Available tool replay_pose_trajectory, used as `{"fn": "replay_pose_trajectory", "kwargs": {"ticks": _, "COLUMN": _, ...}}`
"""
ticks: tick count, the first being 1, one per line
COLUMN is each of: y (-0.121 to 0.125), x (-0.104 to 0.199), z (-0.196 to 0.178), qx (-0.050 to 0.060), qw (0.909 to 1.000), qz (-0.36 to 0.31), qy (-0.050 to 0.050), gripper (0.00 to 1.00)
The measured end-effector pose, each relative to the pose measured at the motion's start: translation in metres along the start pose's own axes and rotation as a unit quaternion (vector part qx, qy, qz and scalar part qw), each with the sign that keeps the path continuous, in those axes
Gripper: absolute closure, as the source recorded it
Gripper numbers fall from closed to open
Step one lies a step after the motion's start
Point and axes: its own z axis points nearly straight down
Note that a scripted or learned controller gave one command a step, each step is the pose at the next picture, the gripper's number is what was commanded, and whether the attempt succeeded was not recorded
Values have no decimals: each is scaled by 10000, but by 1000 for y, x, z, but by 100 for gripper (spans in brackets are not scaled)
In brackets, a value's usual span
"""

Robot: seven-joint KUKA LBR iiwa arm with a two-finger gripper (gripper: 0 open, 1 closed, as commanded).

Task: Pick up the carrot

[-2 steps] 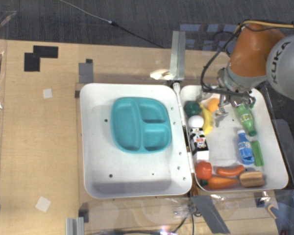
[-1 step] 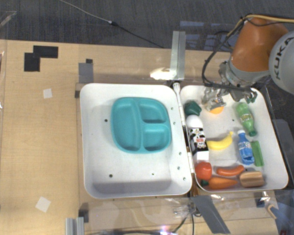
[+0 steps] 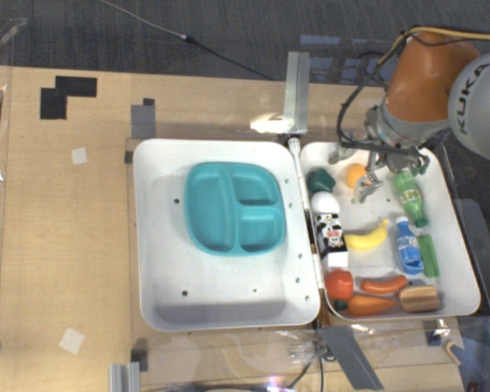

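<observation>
The left bin (image 3: 159,300) carries a teal divided plate (image 3: 233,207) near its middle and plays no part here. In the right bin (image 3: 465,288) the carrot (image 3: 369,305) lies along the near wall, long axis roughly left to right, its left end tucked against a red tomato-like piece (image 3: 339,284) and a sausage (image 3: 381,284) just behind it; a bread-like brown piece (image 3: 419,298) sits off its right end. The gripper (image 3: 374,174) hovers at the far end of the same bin, beside an orange (image 3: 355,174) and a green bottle (image 3: 410,196) — whether its fingers are spread or closed I cannot tell, and nothing shows between them. So the carrot lies well apart, toward the camera, across a banana (image 3: 367,238) and a blue bottle (image 3: 407,247). Room is tight — the wall on the near side, the sausage on the far side — so I judge a grasp across the carrot's short width, near its middle, the likeliest fit.
</observation>
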Motion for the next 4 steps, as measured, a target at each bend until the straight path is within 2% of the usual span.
{"fn": "replay_pose_trajectory", "kwargs": {"ticks": 1, "y": 20, "x": 7, "z": 23, "qx": -33, "qw": 9974, "qz": -724, "qy": 41, "gripper": 0}}
{"fn": "replay_pose_trajectory", "kwargs": {"ticks": 2, "y": 19, "x": 3, "z": 7, "qx": 0, "qw": 9974, "qz": -722, "qy": -30, "gripper": 100}}
{"fn": "replay_pose_trajectory", "kwargs": {"ticks": 3, "y": 41, "x": -3, "z": -162, "qx": -30, "qw": 9978, "qz": -664, "qy": 14, "gripper": 100}}
{"fn": "replay_pose_trajectory", "kwargs": {"ticks": 4, "y": -25, "x": 32, "z": -249, "qx": -38, "qw": 9889, "qz": -1483, "qy": 52, "gripper": 100}}
